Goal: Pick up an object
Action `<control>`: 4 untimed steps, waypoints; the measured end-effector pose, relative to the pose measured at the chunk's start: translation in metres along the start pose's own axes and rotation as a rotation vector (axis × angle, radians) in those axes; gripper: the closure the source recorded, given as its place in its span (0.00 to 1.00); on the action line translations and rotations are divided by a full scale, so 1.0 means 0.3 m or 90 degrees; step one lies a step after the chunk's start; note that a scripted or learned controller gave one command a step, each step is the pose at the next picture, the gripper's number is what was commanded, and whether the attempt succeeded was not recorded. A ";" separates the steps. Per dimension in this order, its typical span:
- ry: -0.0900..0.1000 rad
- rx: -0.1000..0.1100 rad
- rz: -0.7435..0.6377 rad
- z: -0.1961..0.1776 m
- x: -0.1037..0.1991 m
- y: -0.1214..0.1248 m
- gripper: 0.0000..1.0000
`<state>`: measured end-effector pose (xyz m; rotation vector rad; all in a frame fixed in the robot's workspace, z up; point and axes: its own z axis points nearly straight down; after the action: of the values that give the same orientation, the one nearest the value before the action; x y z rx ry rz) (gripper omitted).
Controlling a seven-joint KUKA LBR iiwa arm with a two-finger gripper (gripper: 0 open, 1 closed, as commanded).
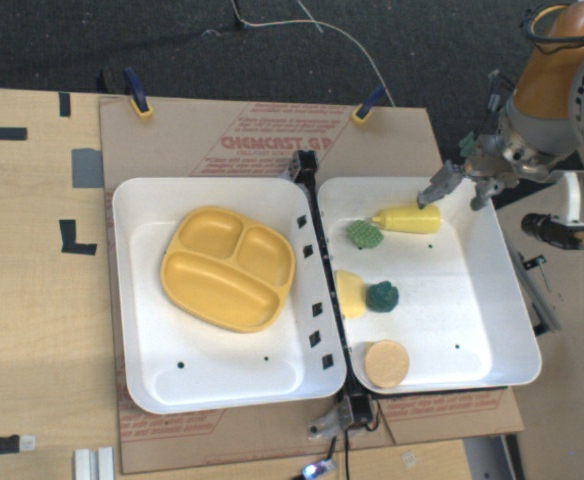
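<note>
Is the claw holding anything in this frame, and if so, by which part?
Nothing is held. The claw hangs open above the right bin's far edge, beside the yellow bottle.

The arm [557, 58] runs off the right edge above its wrist.

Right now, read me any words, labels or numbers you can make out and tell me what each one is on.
"CHEMCAST GP": red print on the brown cardboard sheet under the bins, readable only in part.
Smaller red print around it: too blurred to read.
</note>
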<state>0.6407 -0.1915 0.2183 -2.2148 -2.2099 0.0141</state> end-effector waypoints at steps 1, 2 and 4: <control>-0.002 -0.009 -0.002 -0.030 0.002 0.009 0.00; -0.002 -0.006 -0.002 0.179 -0.013 -0.004 0.00; -0.003 -0.009 -0.003 0.447 0.013 -0.023 0.00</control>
<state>0.6317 -0.1873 0.0843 -2.2191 -2.2247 0.0032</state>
